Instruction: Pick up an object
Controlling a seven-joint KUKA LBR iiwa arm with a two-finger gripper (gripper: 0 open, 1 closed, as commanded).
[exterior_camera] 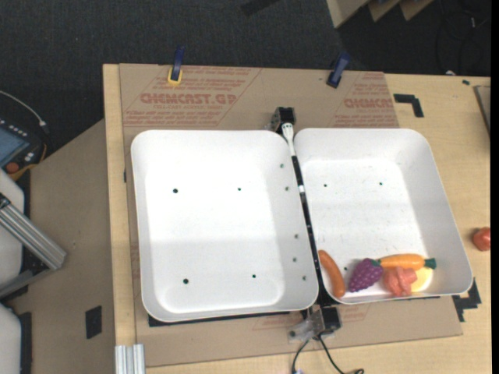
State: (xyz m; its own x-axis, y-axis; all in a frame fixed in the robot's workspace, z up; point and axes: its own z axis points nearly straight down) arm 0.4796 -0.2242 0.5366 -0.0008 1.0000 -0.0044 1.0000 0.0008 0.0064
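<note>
At the near edge of the bench, a small black clip (323,319) with a dark cable (327,357) trailing toward the viewer sits at the seam between the two white bins. Just beyond it, all the toy food is bunched along the near wall of the right bin (374,201). An orange sausage-shaped piece (331,273) lies against the bin's left wall, and a bunch of purple grapes (365,274) lies just to its right. A red piece (398,282) comes next, with a yellow piece (422,281) touching it on the right. A carrot (405,261) with a green tip lies across the far side of those two. These are the things to pick from. What the gripper's state is cannot be told. Out on the bare bench, well to the right of that bin, rests a small orange-red thing (482,239). The left bin (210,224) lies beside the right one, their rims touching along a dark seam, and a few small dark dots mark each floor. At the far end of the seam sits another black clip (284,118). Both bins rest on a brown cardboard sheet (257,92) with red printing, and two blue clamps (178,65) (338,70) hold its far edge.
</note>
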